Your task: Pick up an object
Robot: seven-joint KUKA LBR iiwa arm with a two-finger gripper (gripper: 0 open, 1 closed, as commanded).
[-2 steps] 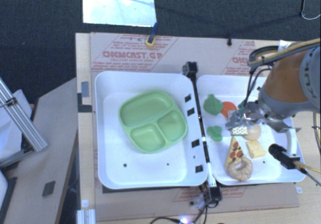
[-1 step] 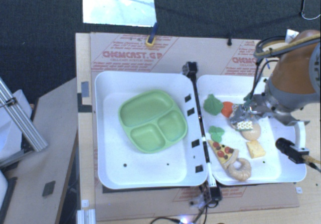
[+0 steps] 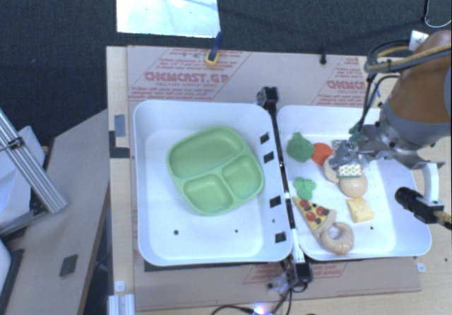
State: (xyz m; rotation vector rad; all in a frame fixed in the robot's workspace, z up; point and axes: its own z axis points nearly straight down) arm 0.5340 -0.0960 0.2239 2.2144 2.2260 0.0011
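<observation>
The right bin [image 3: 406, 236] holds toy food: a green broccoli piece [image 3: 300, 146], an orange-red piece [image 3: 321, 152], a small green leafy piece [image 3: 305, 186], a pizza slice [image 3: 315, 213], a tan pretzel-like piece [image 3: 337, 237], a yellow cheese cube [image 3: 360, 210] and a round beige bun [image 3: 352, 186]. My gripper [image 3: 346, 160] hangs low over the bin's middle, right above the bun and beside the orange-red piece. The grey arm with its orange band [image 3: 424, 87] comes in from the right.
The left bin [image 3: 152, 186] bears a green divided plate [image 3: 215, 169]. A black divider [image 3: 277, 165] runs between the bins. A black cylindrical part [image 3: 417, 205] sticks in over the right bin's right rim. A cardboard sheet [image 3: 183, 77] lies under both bins.
</observation>
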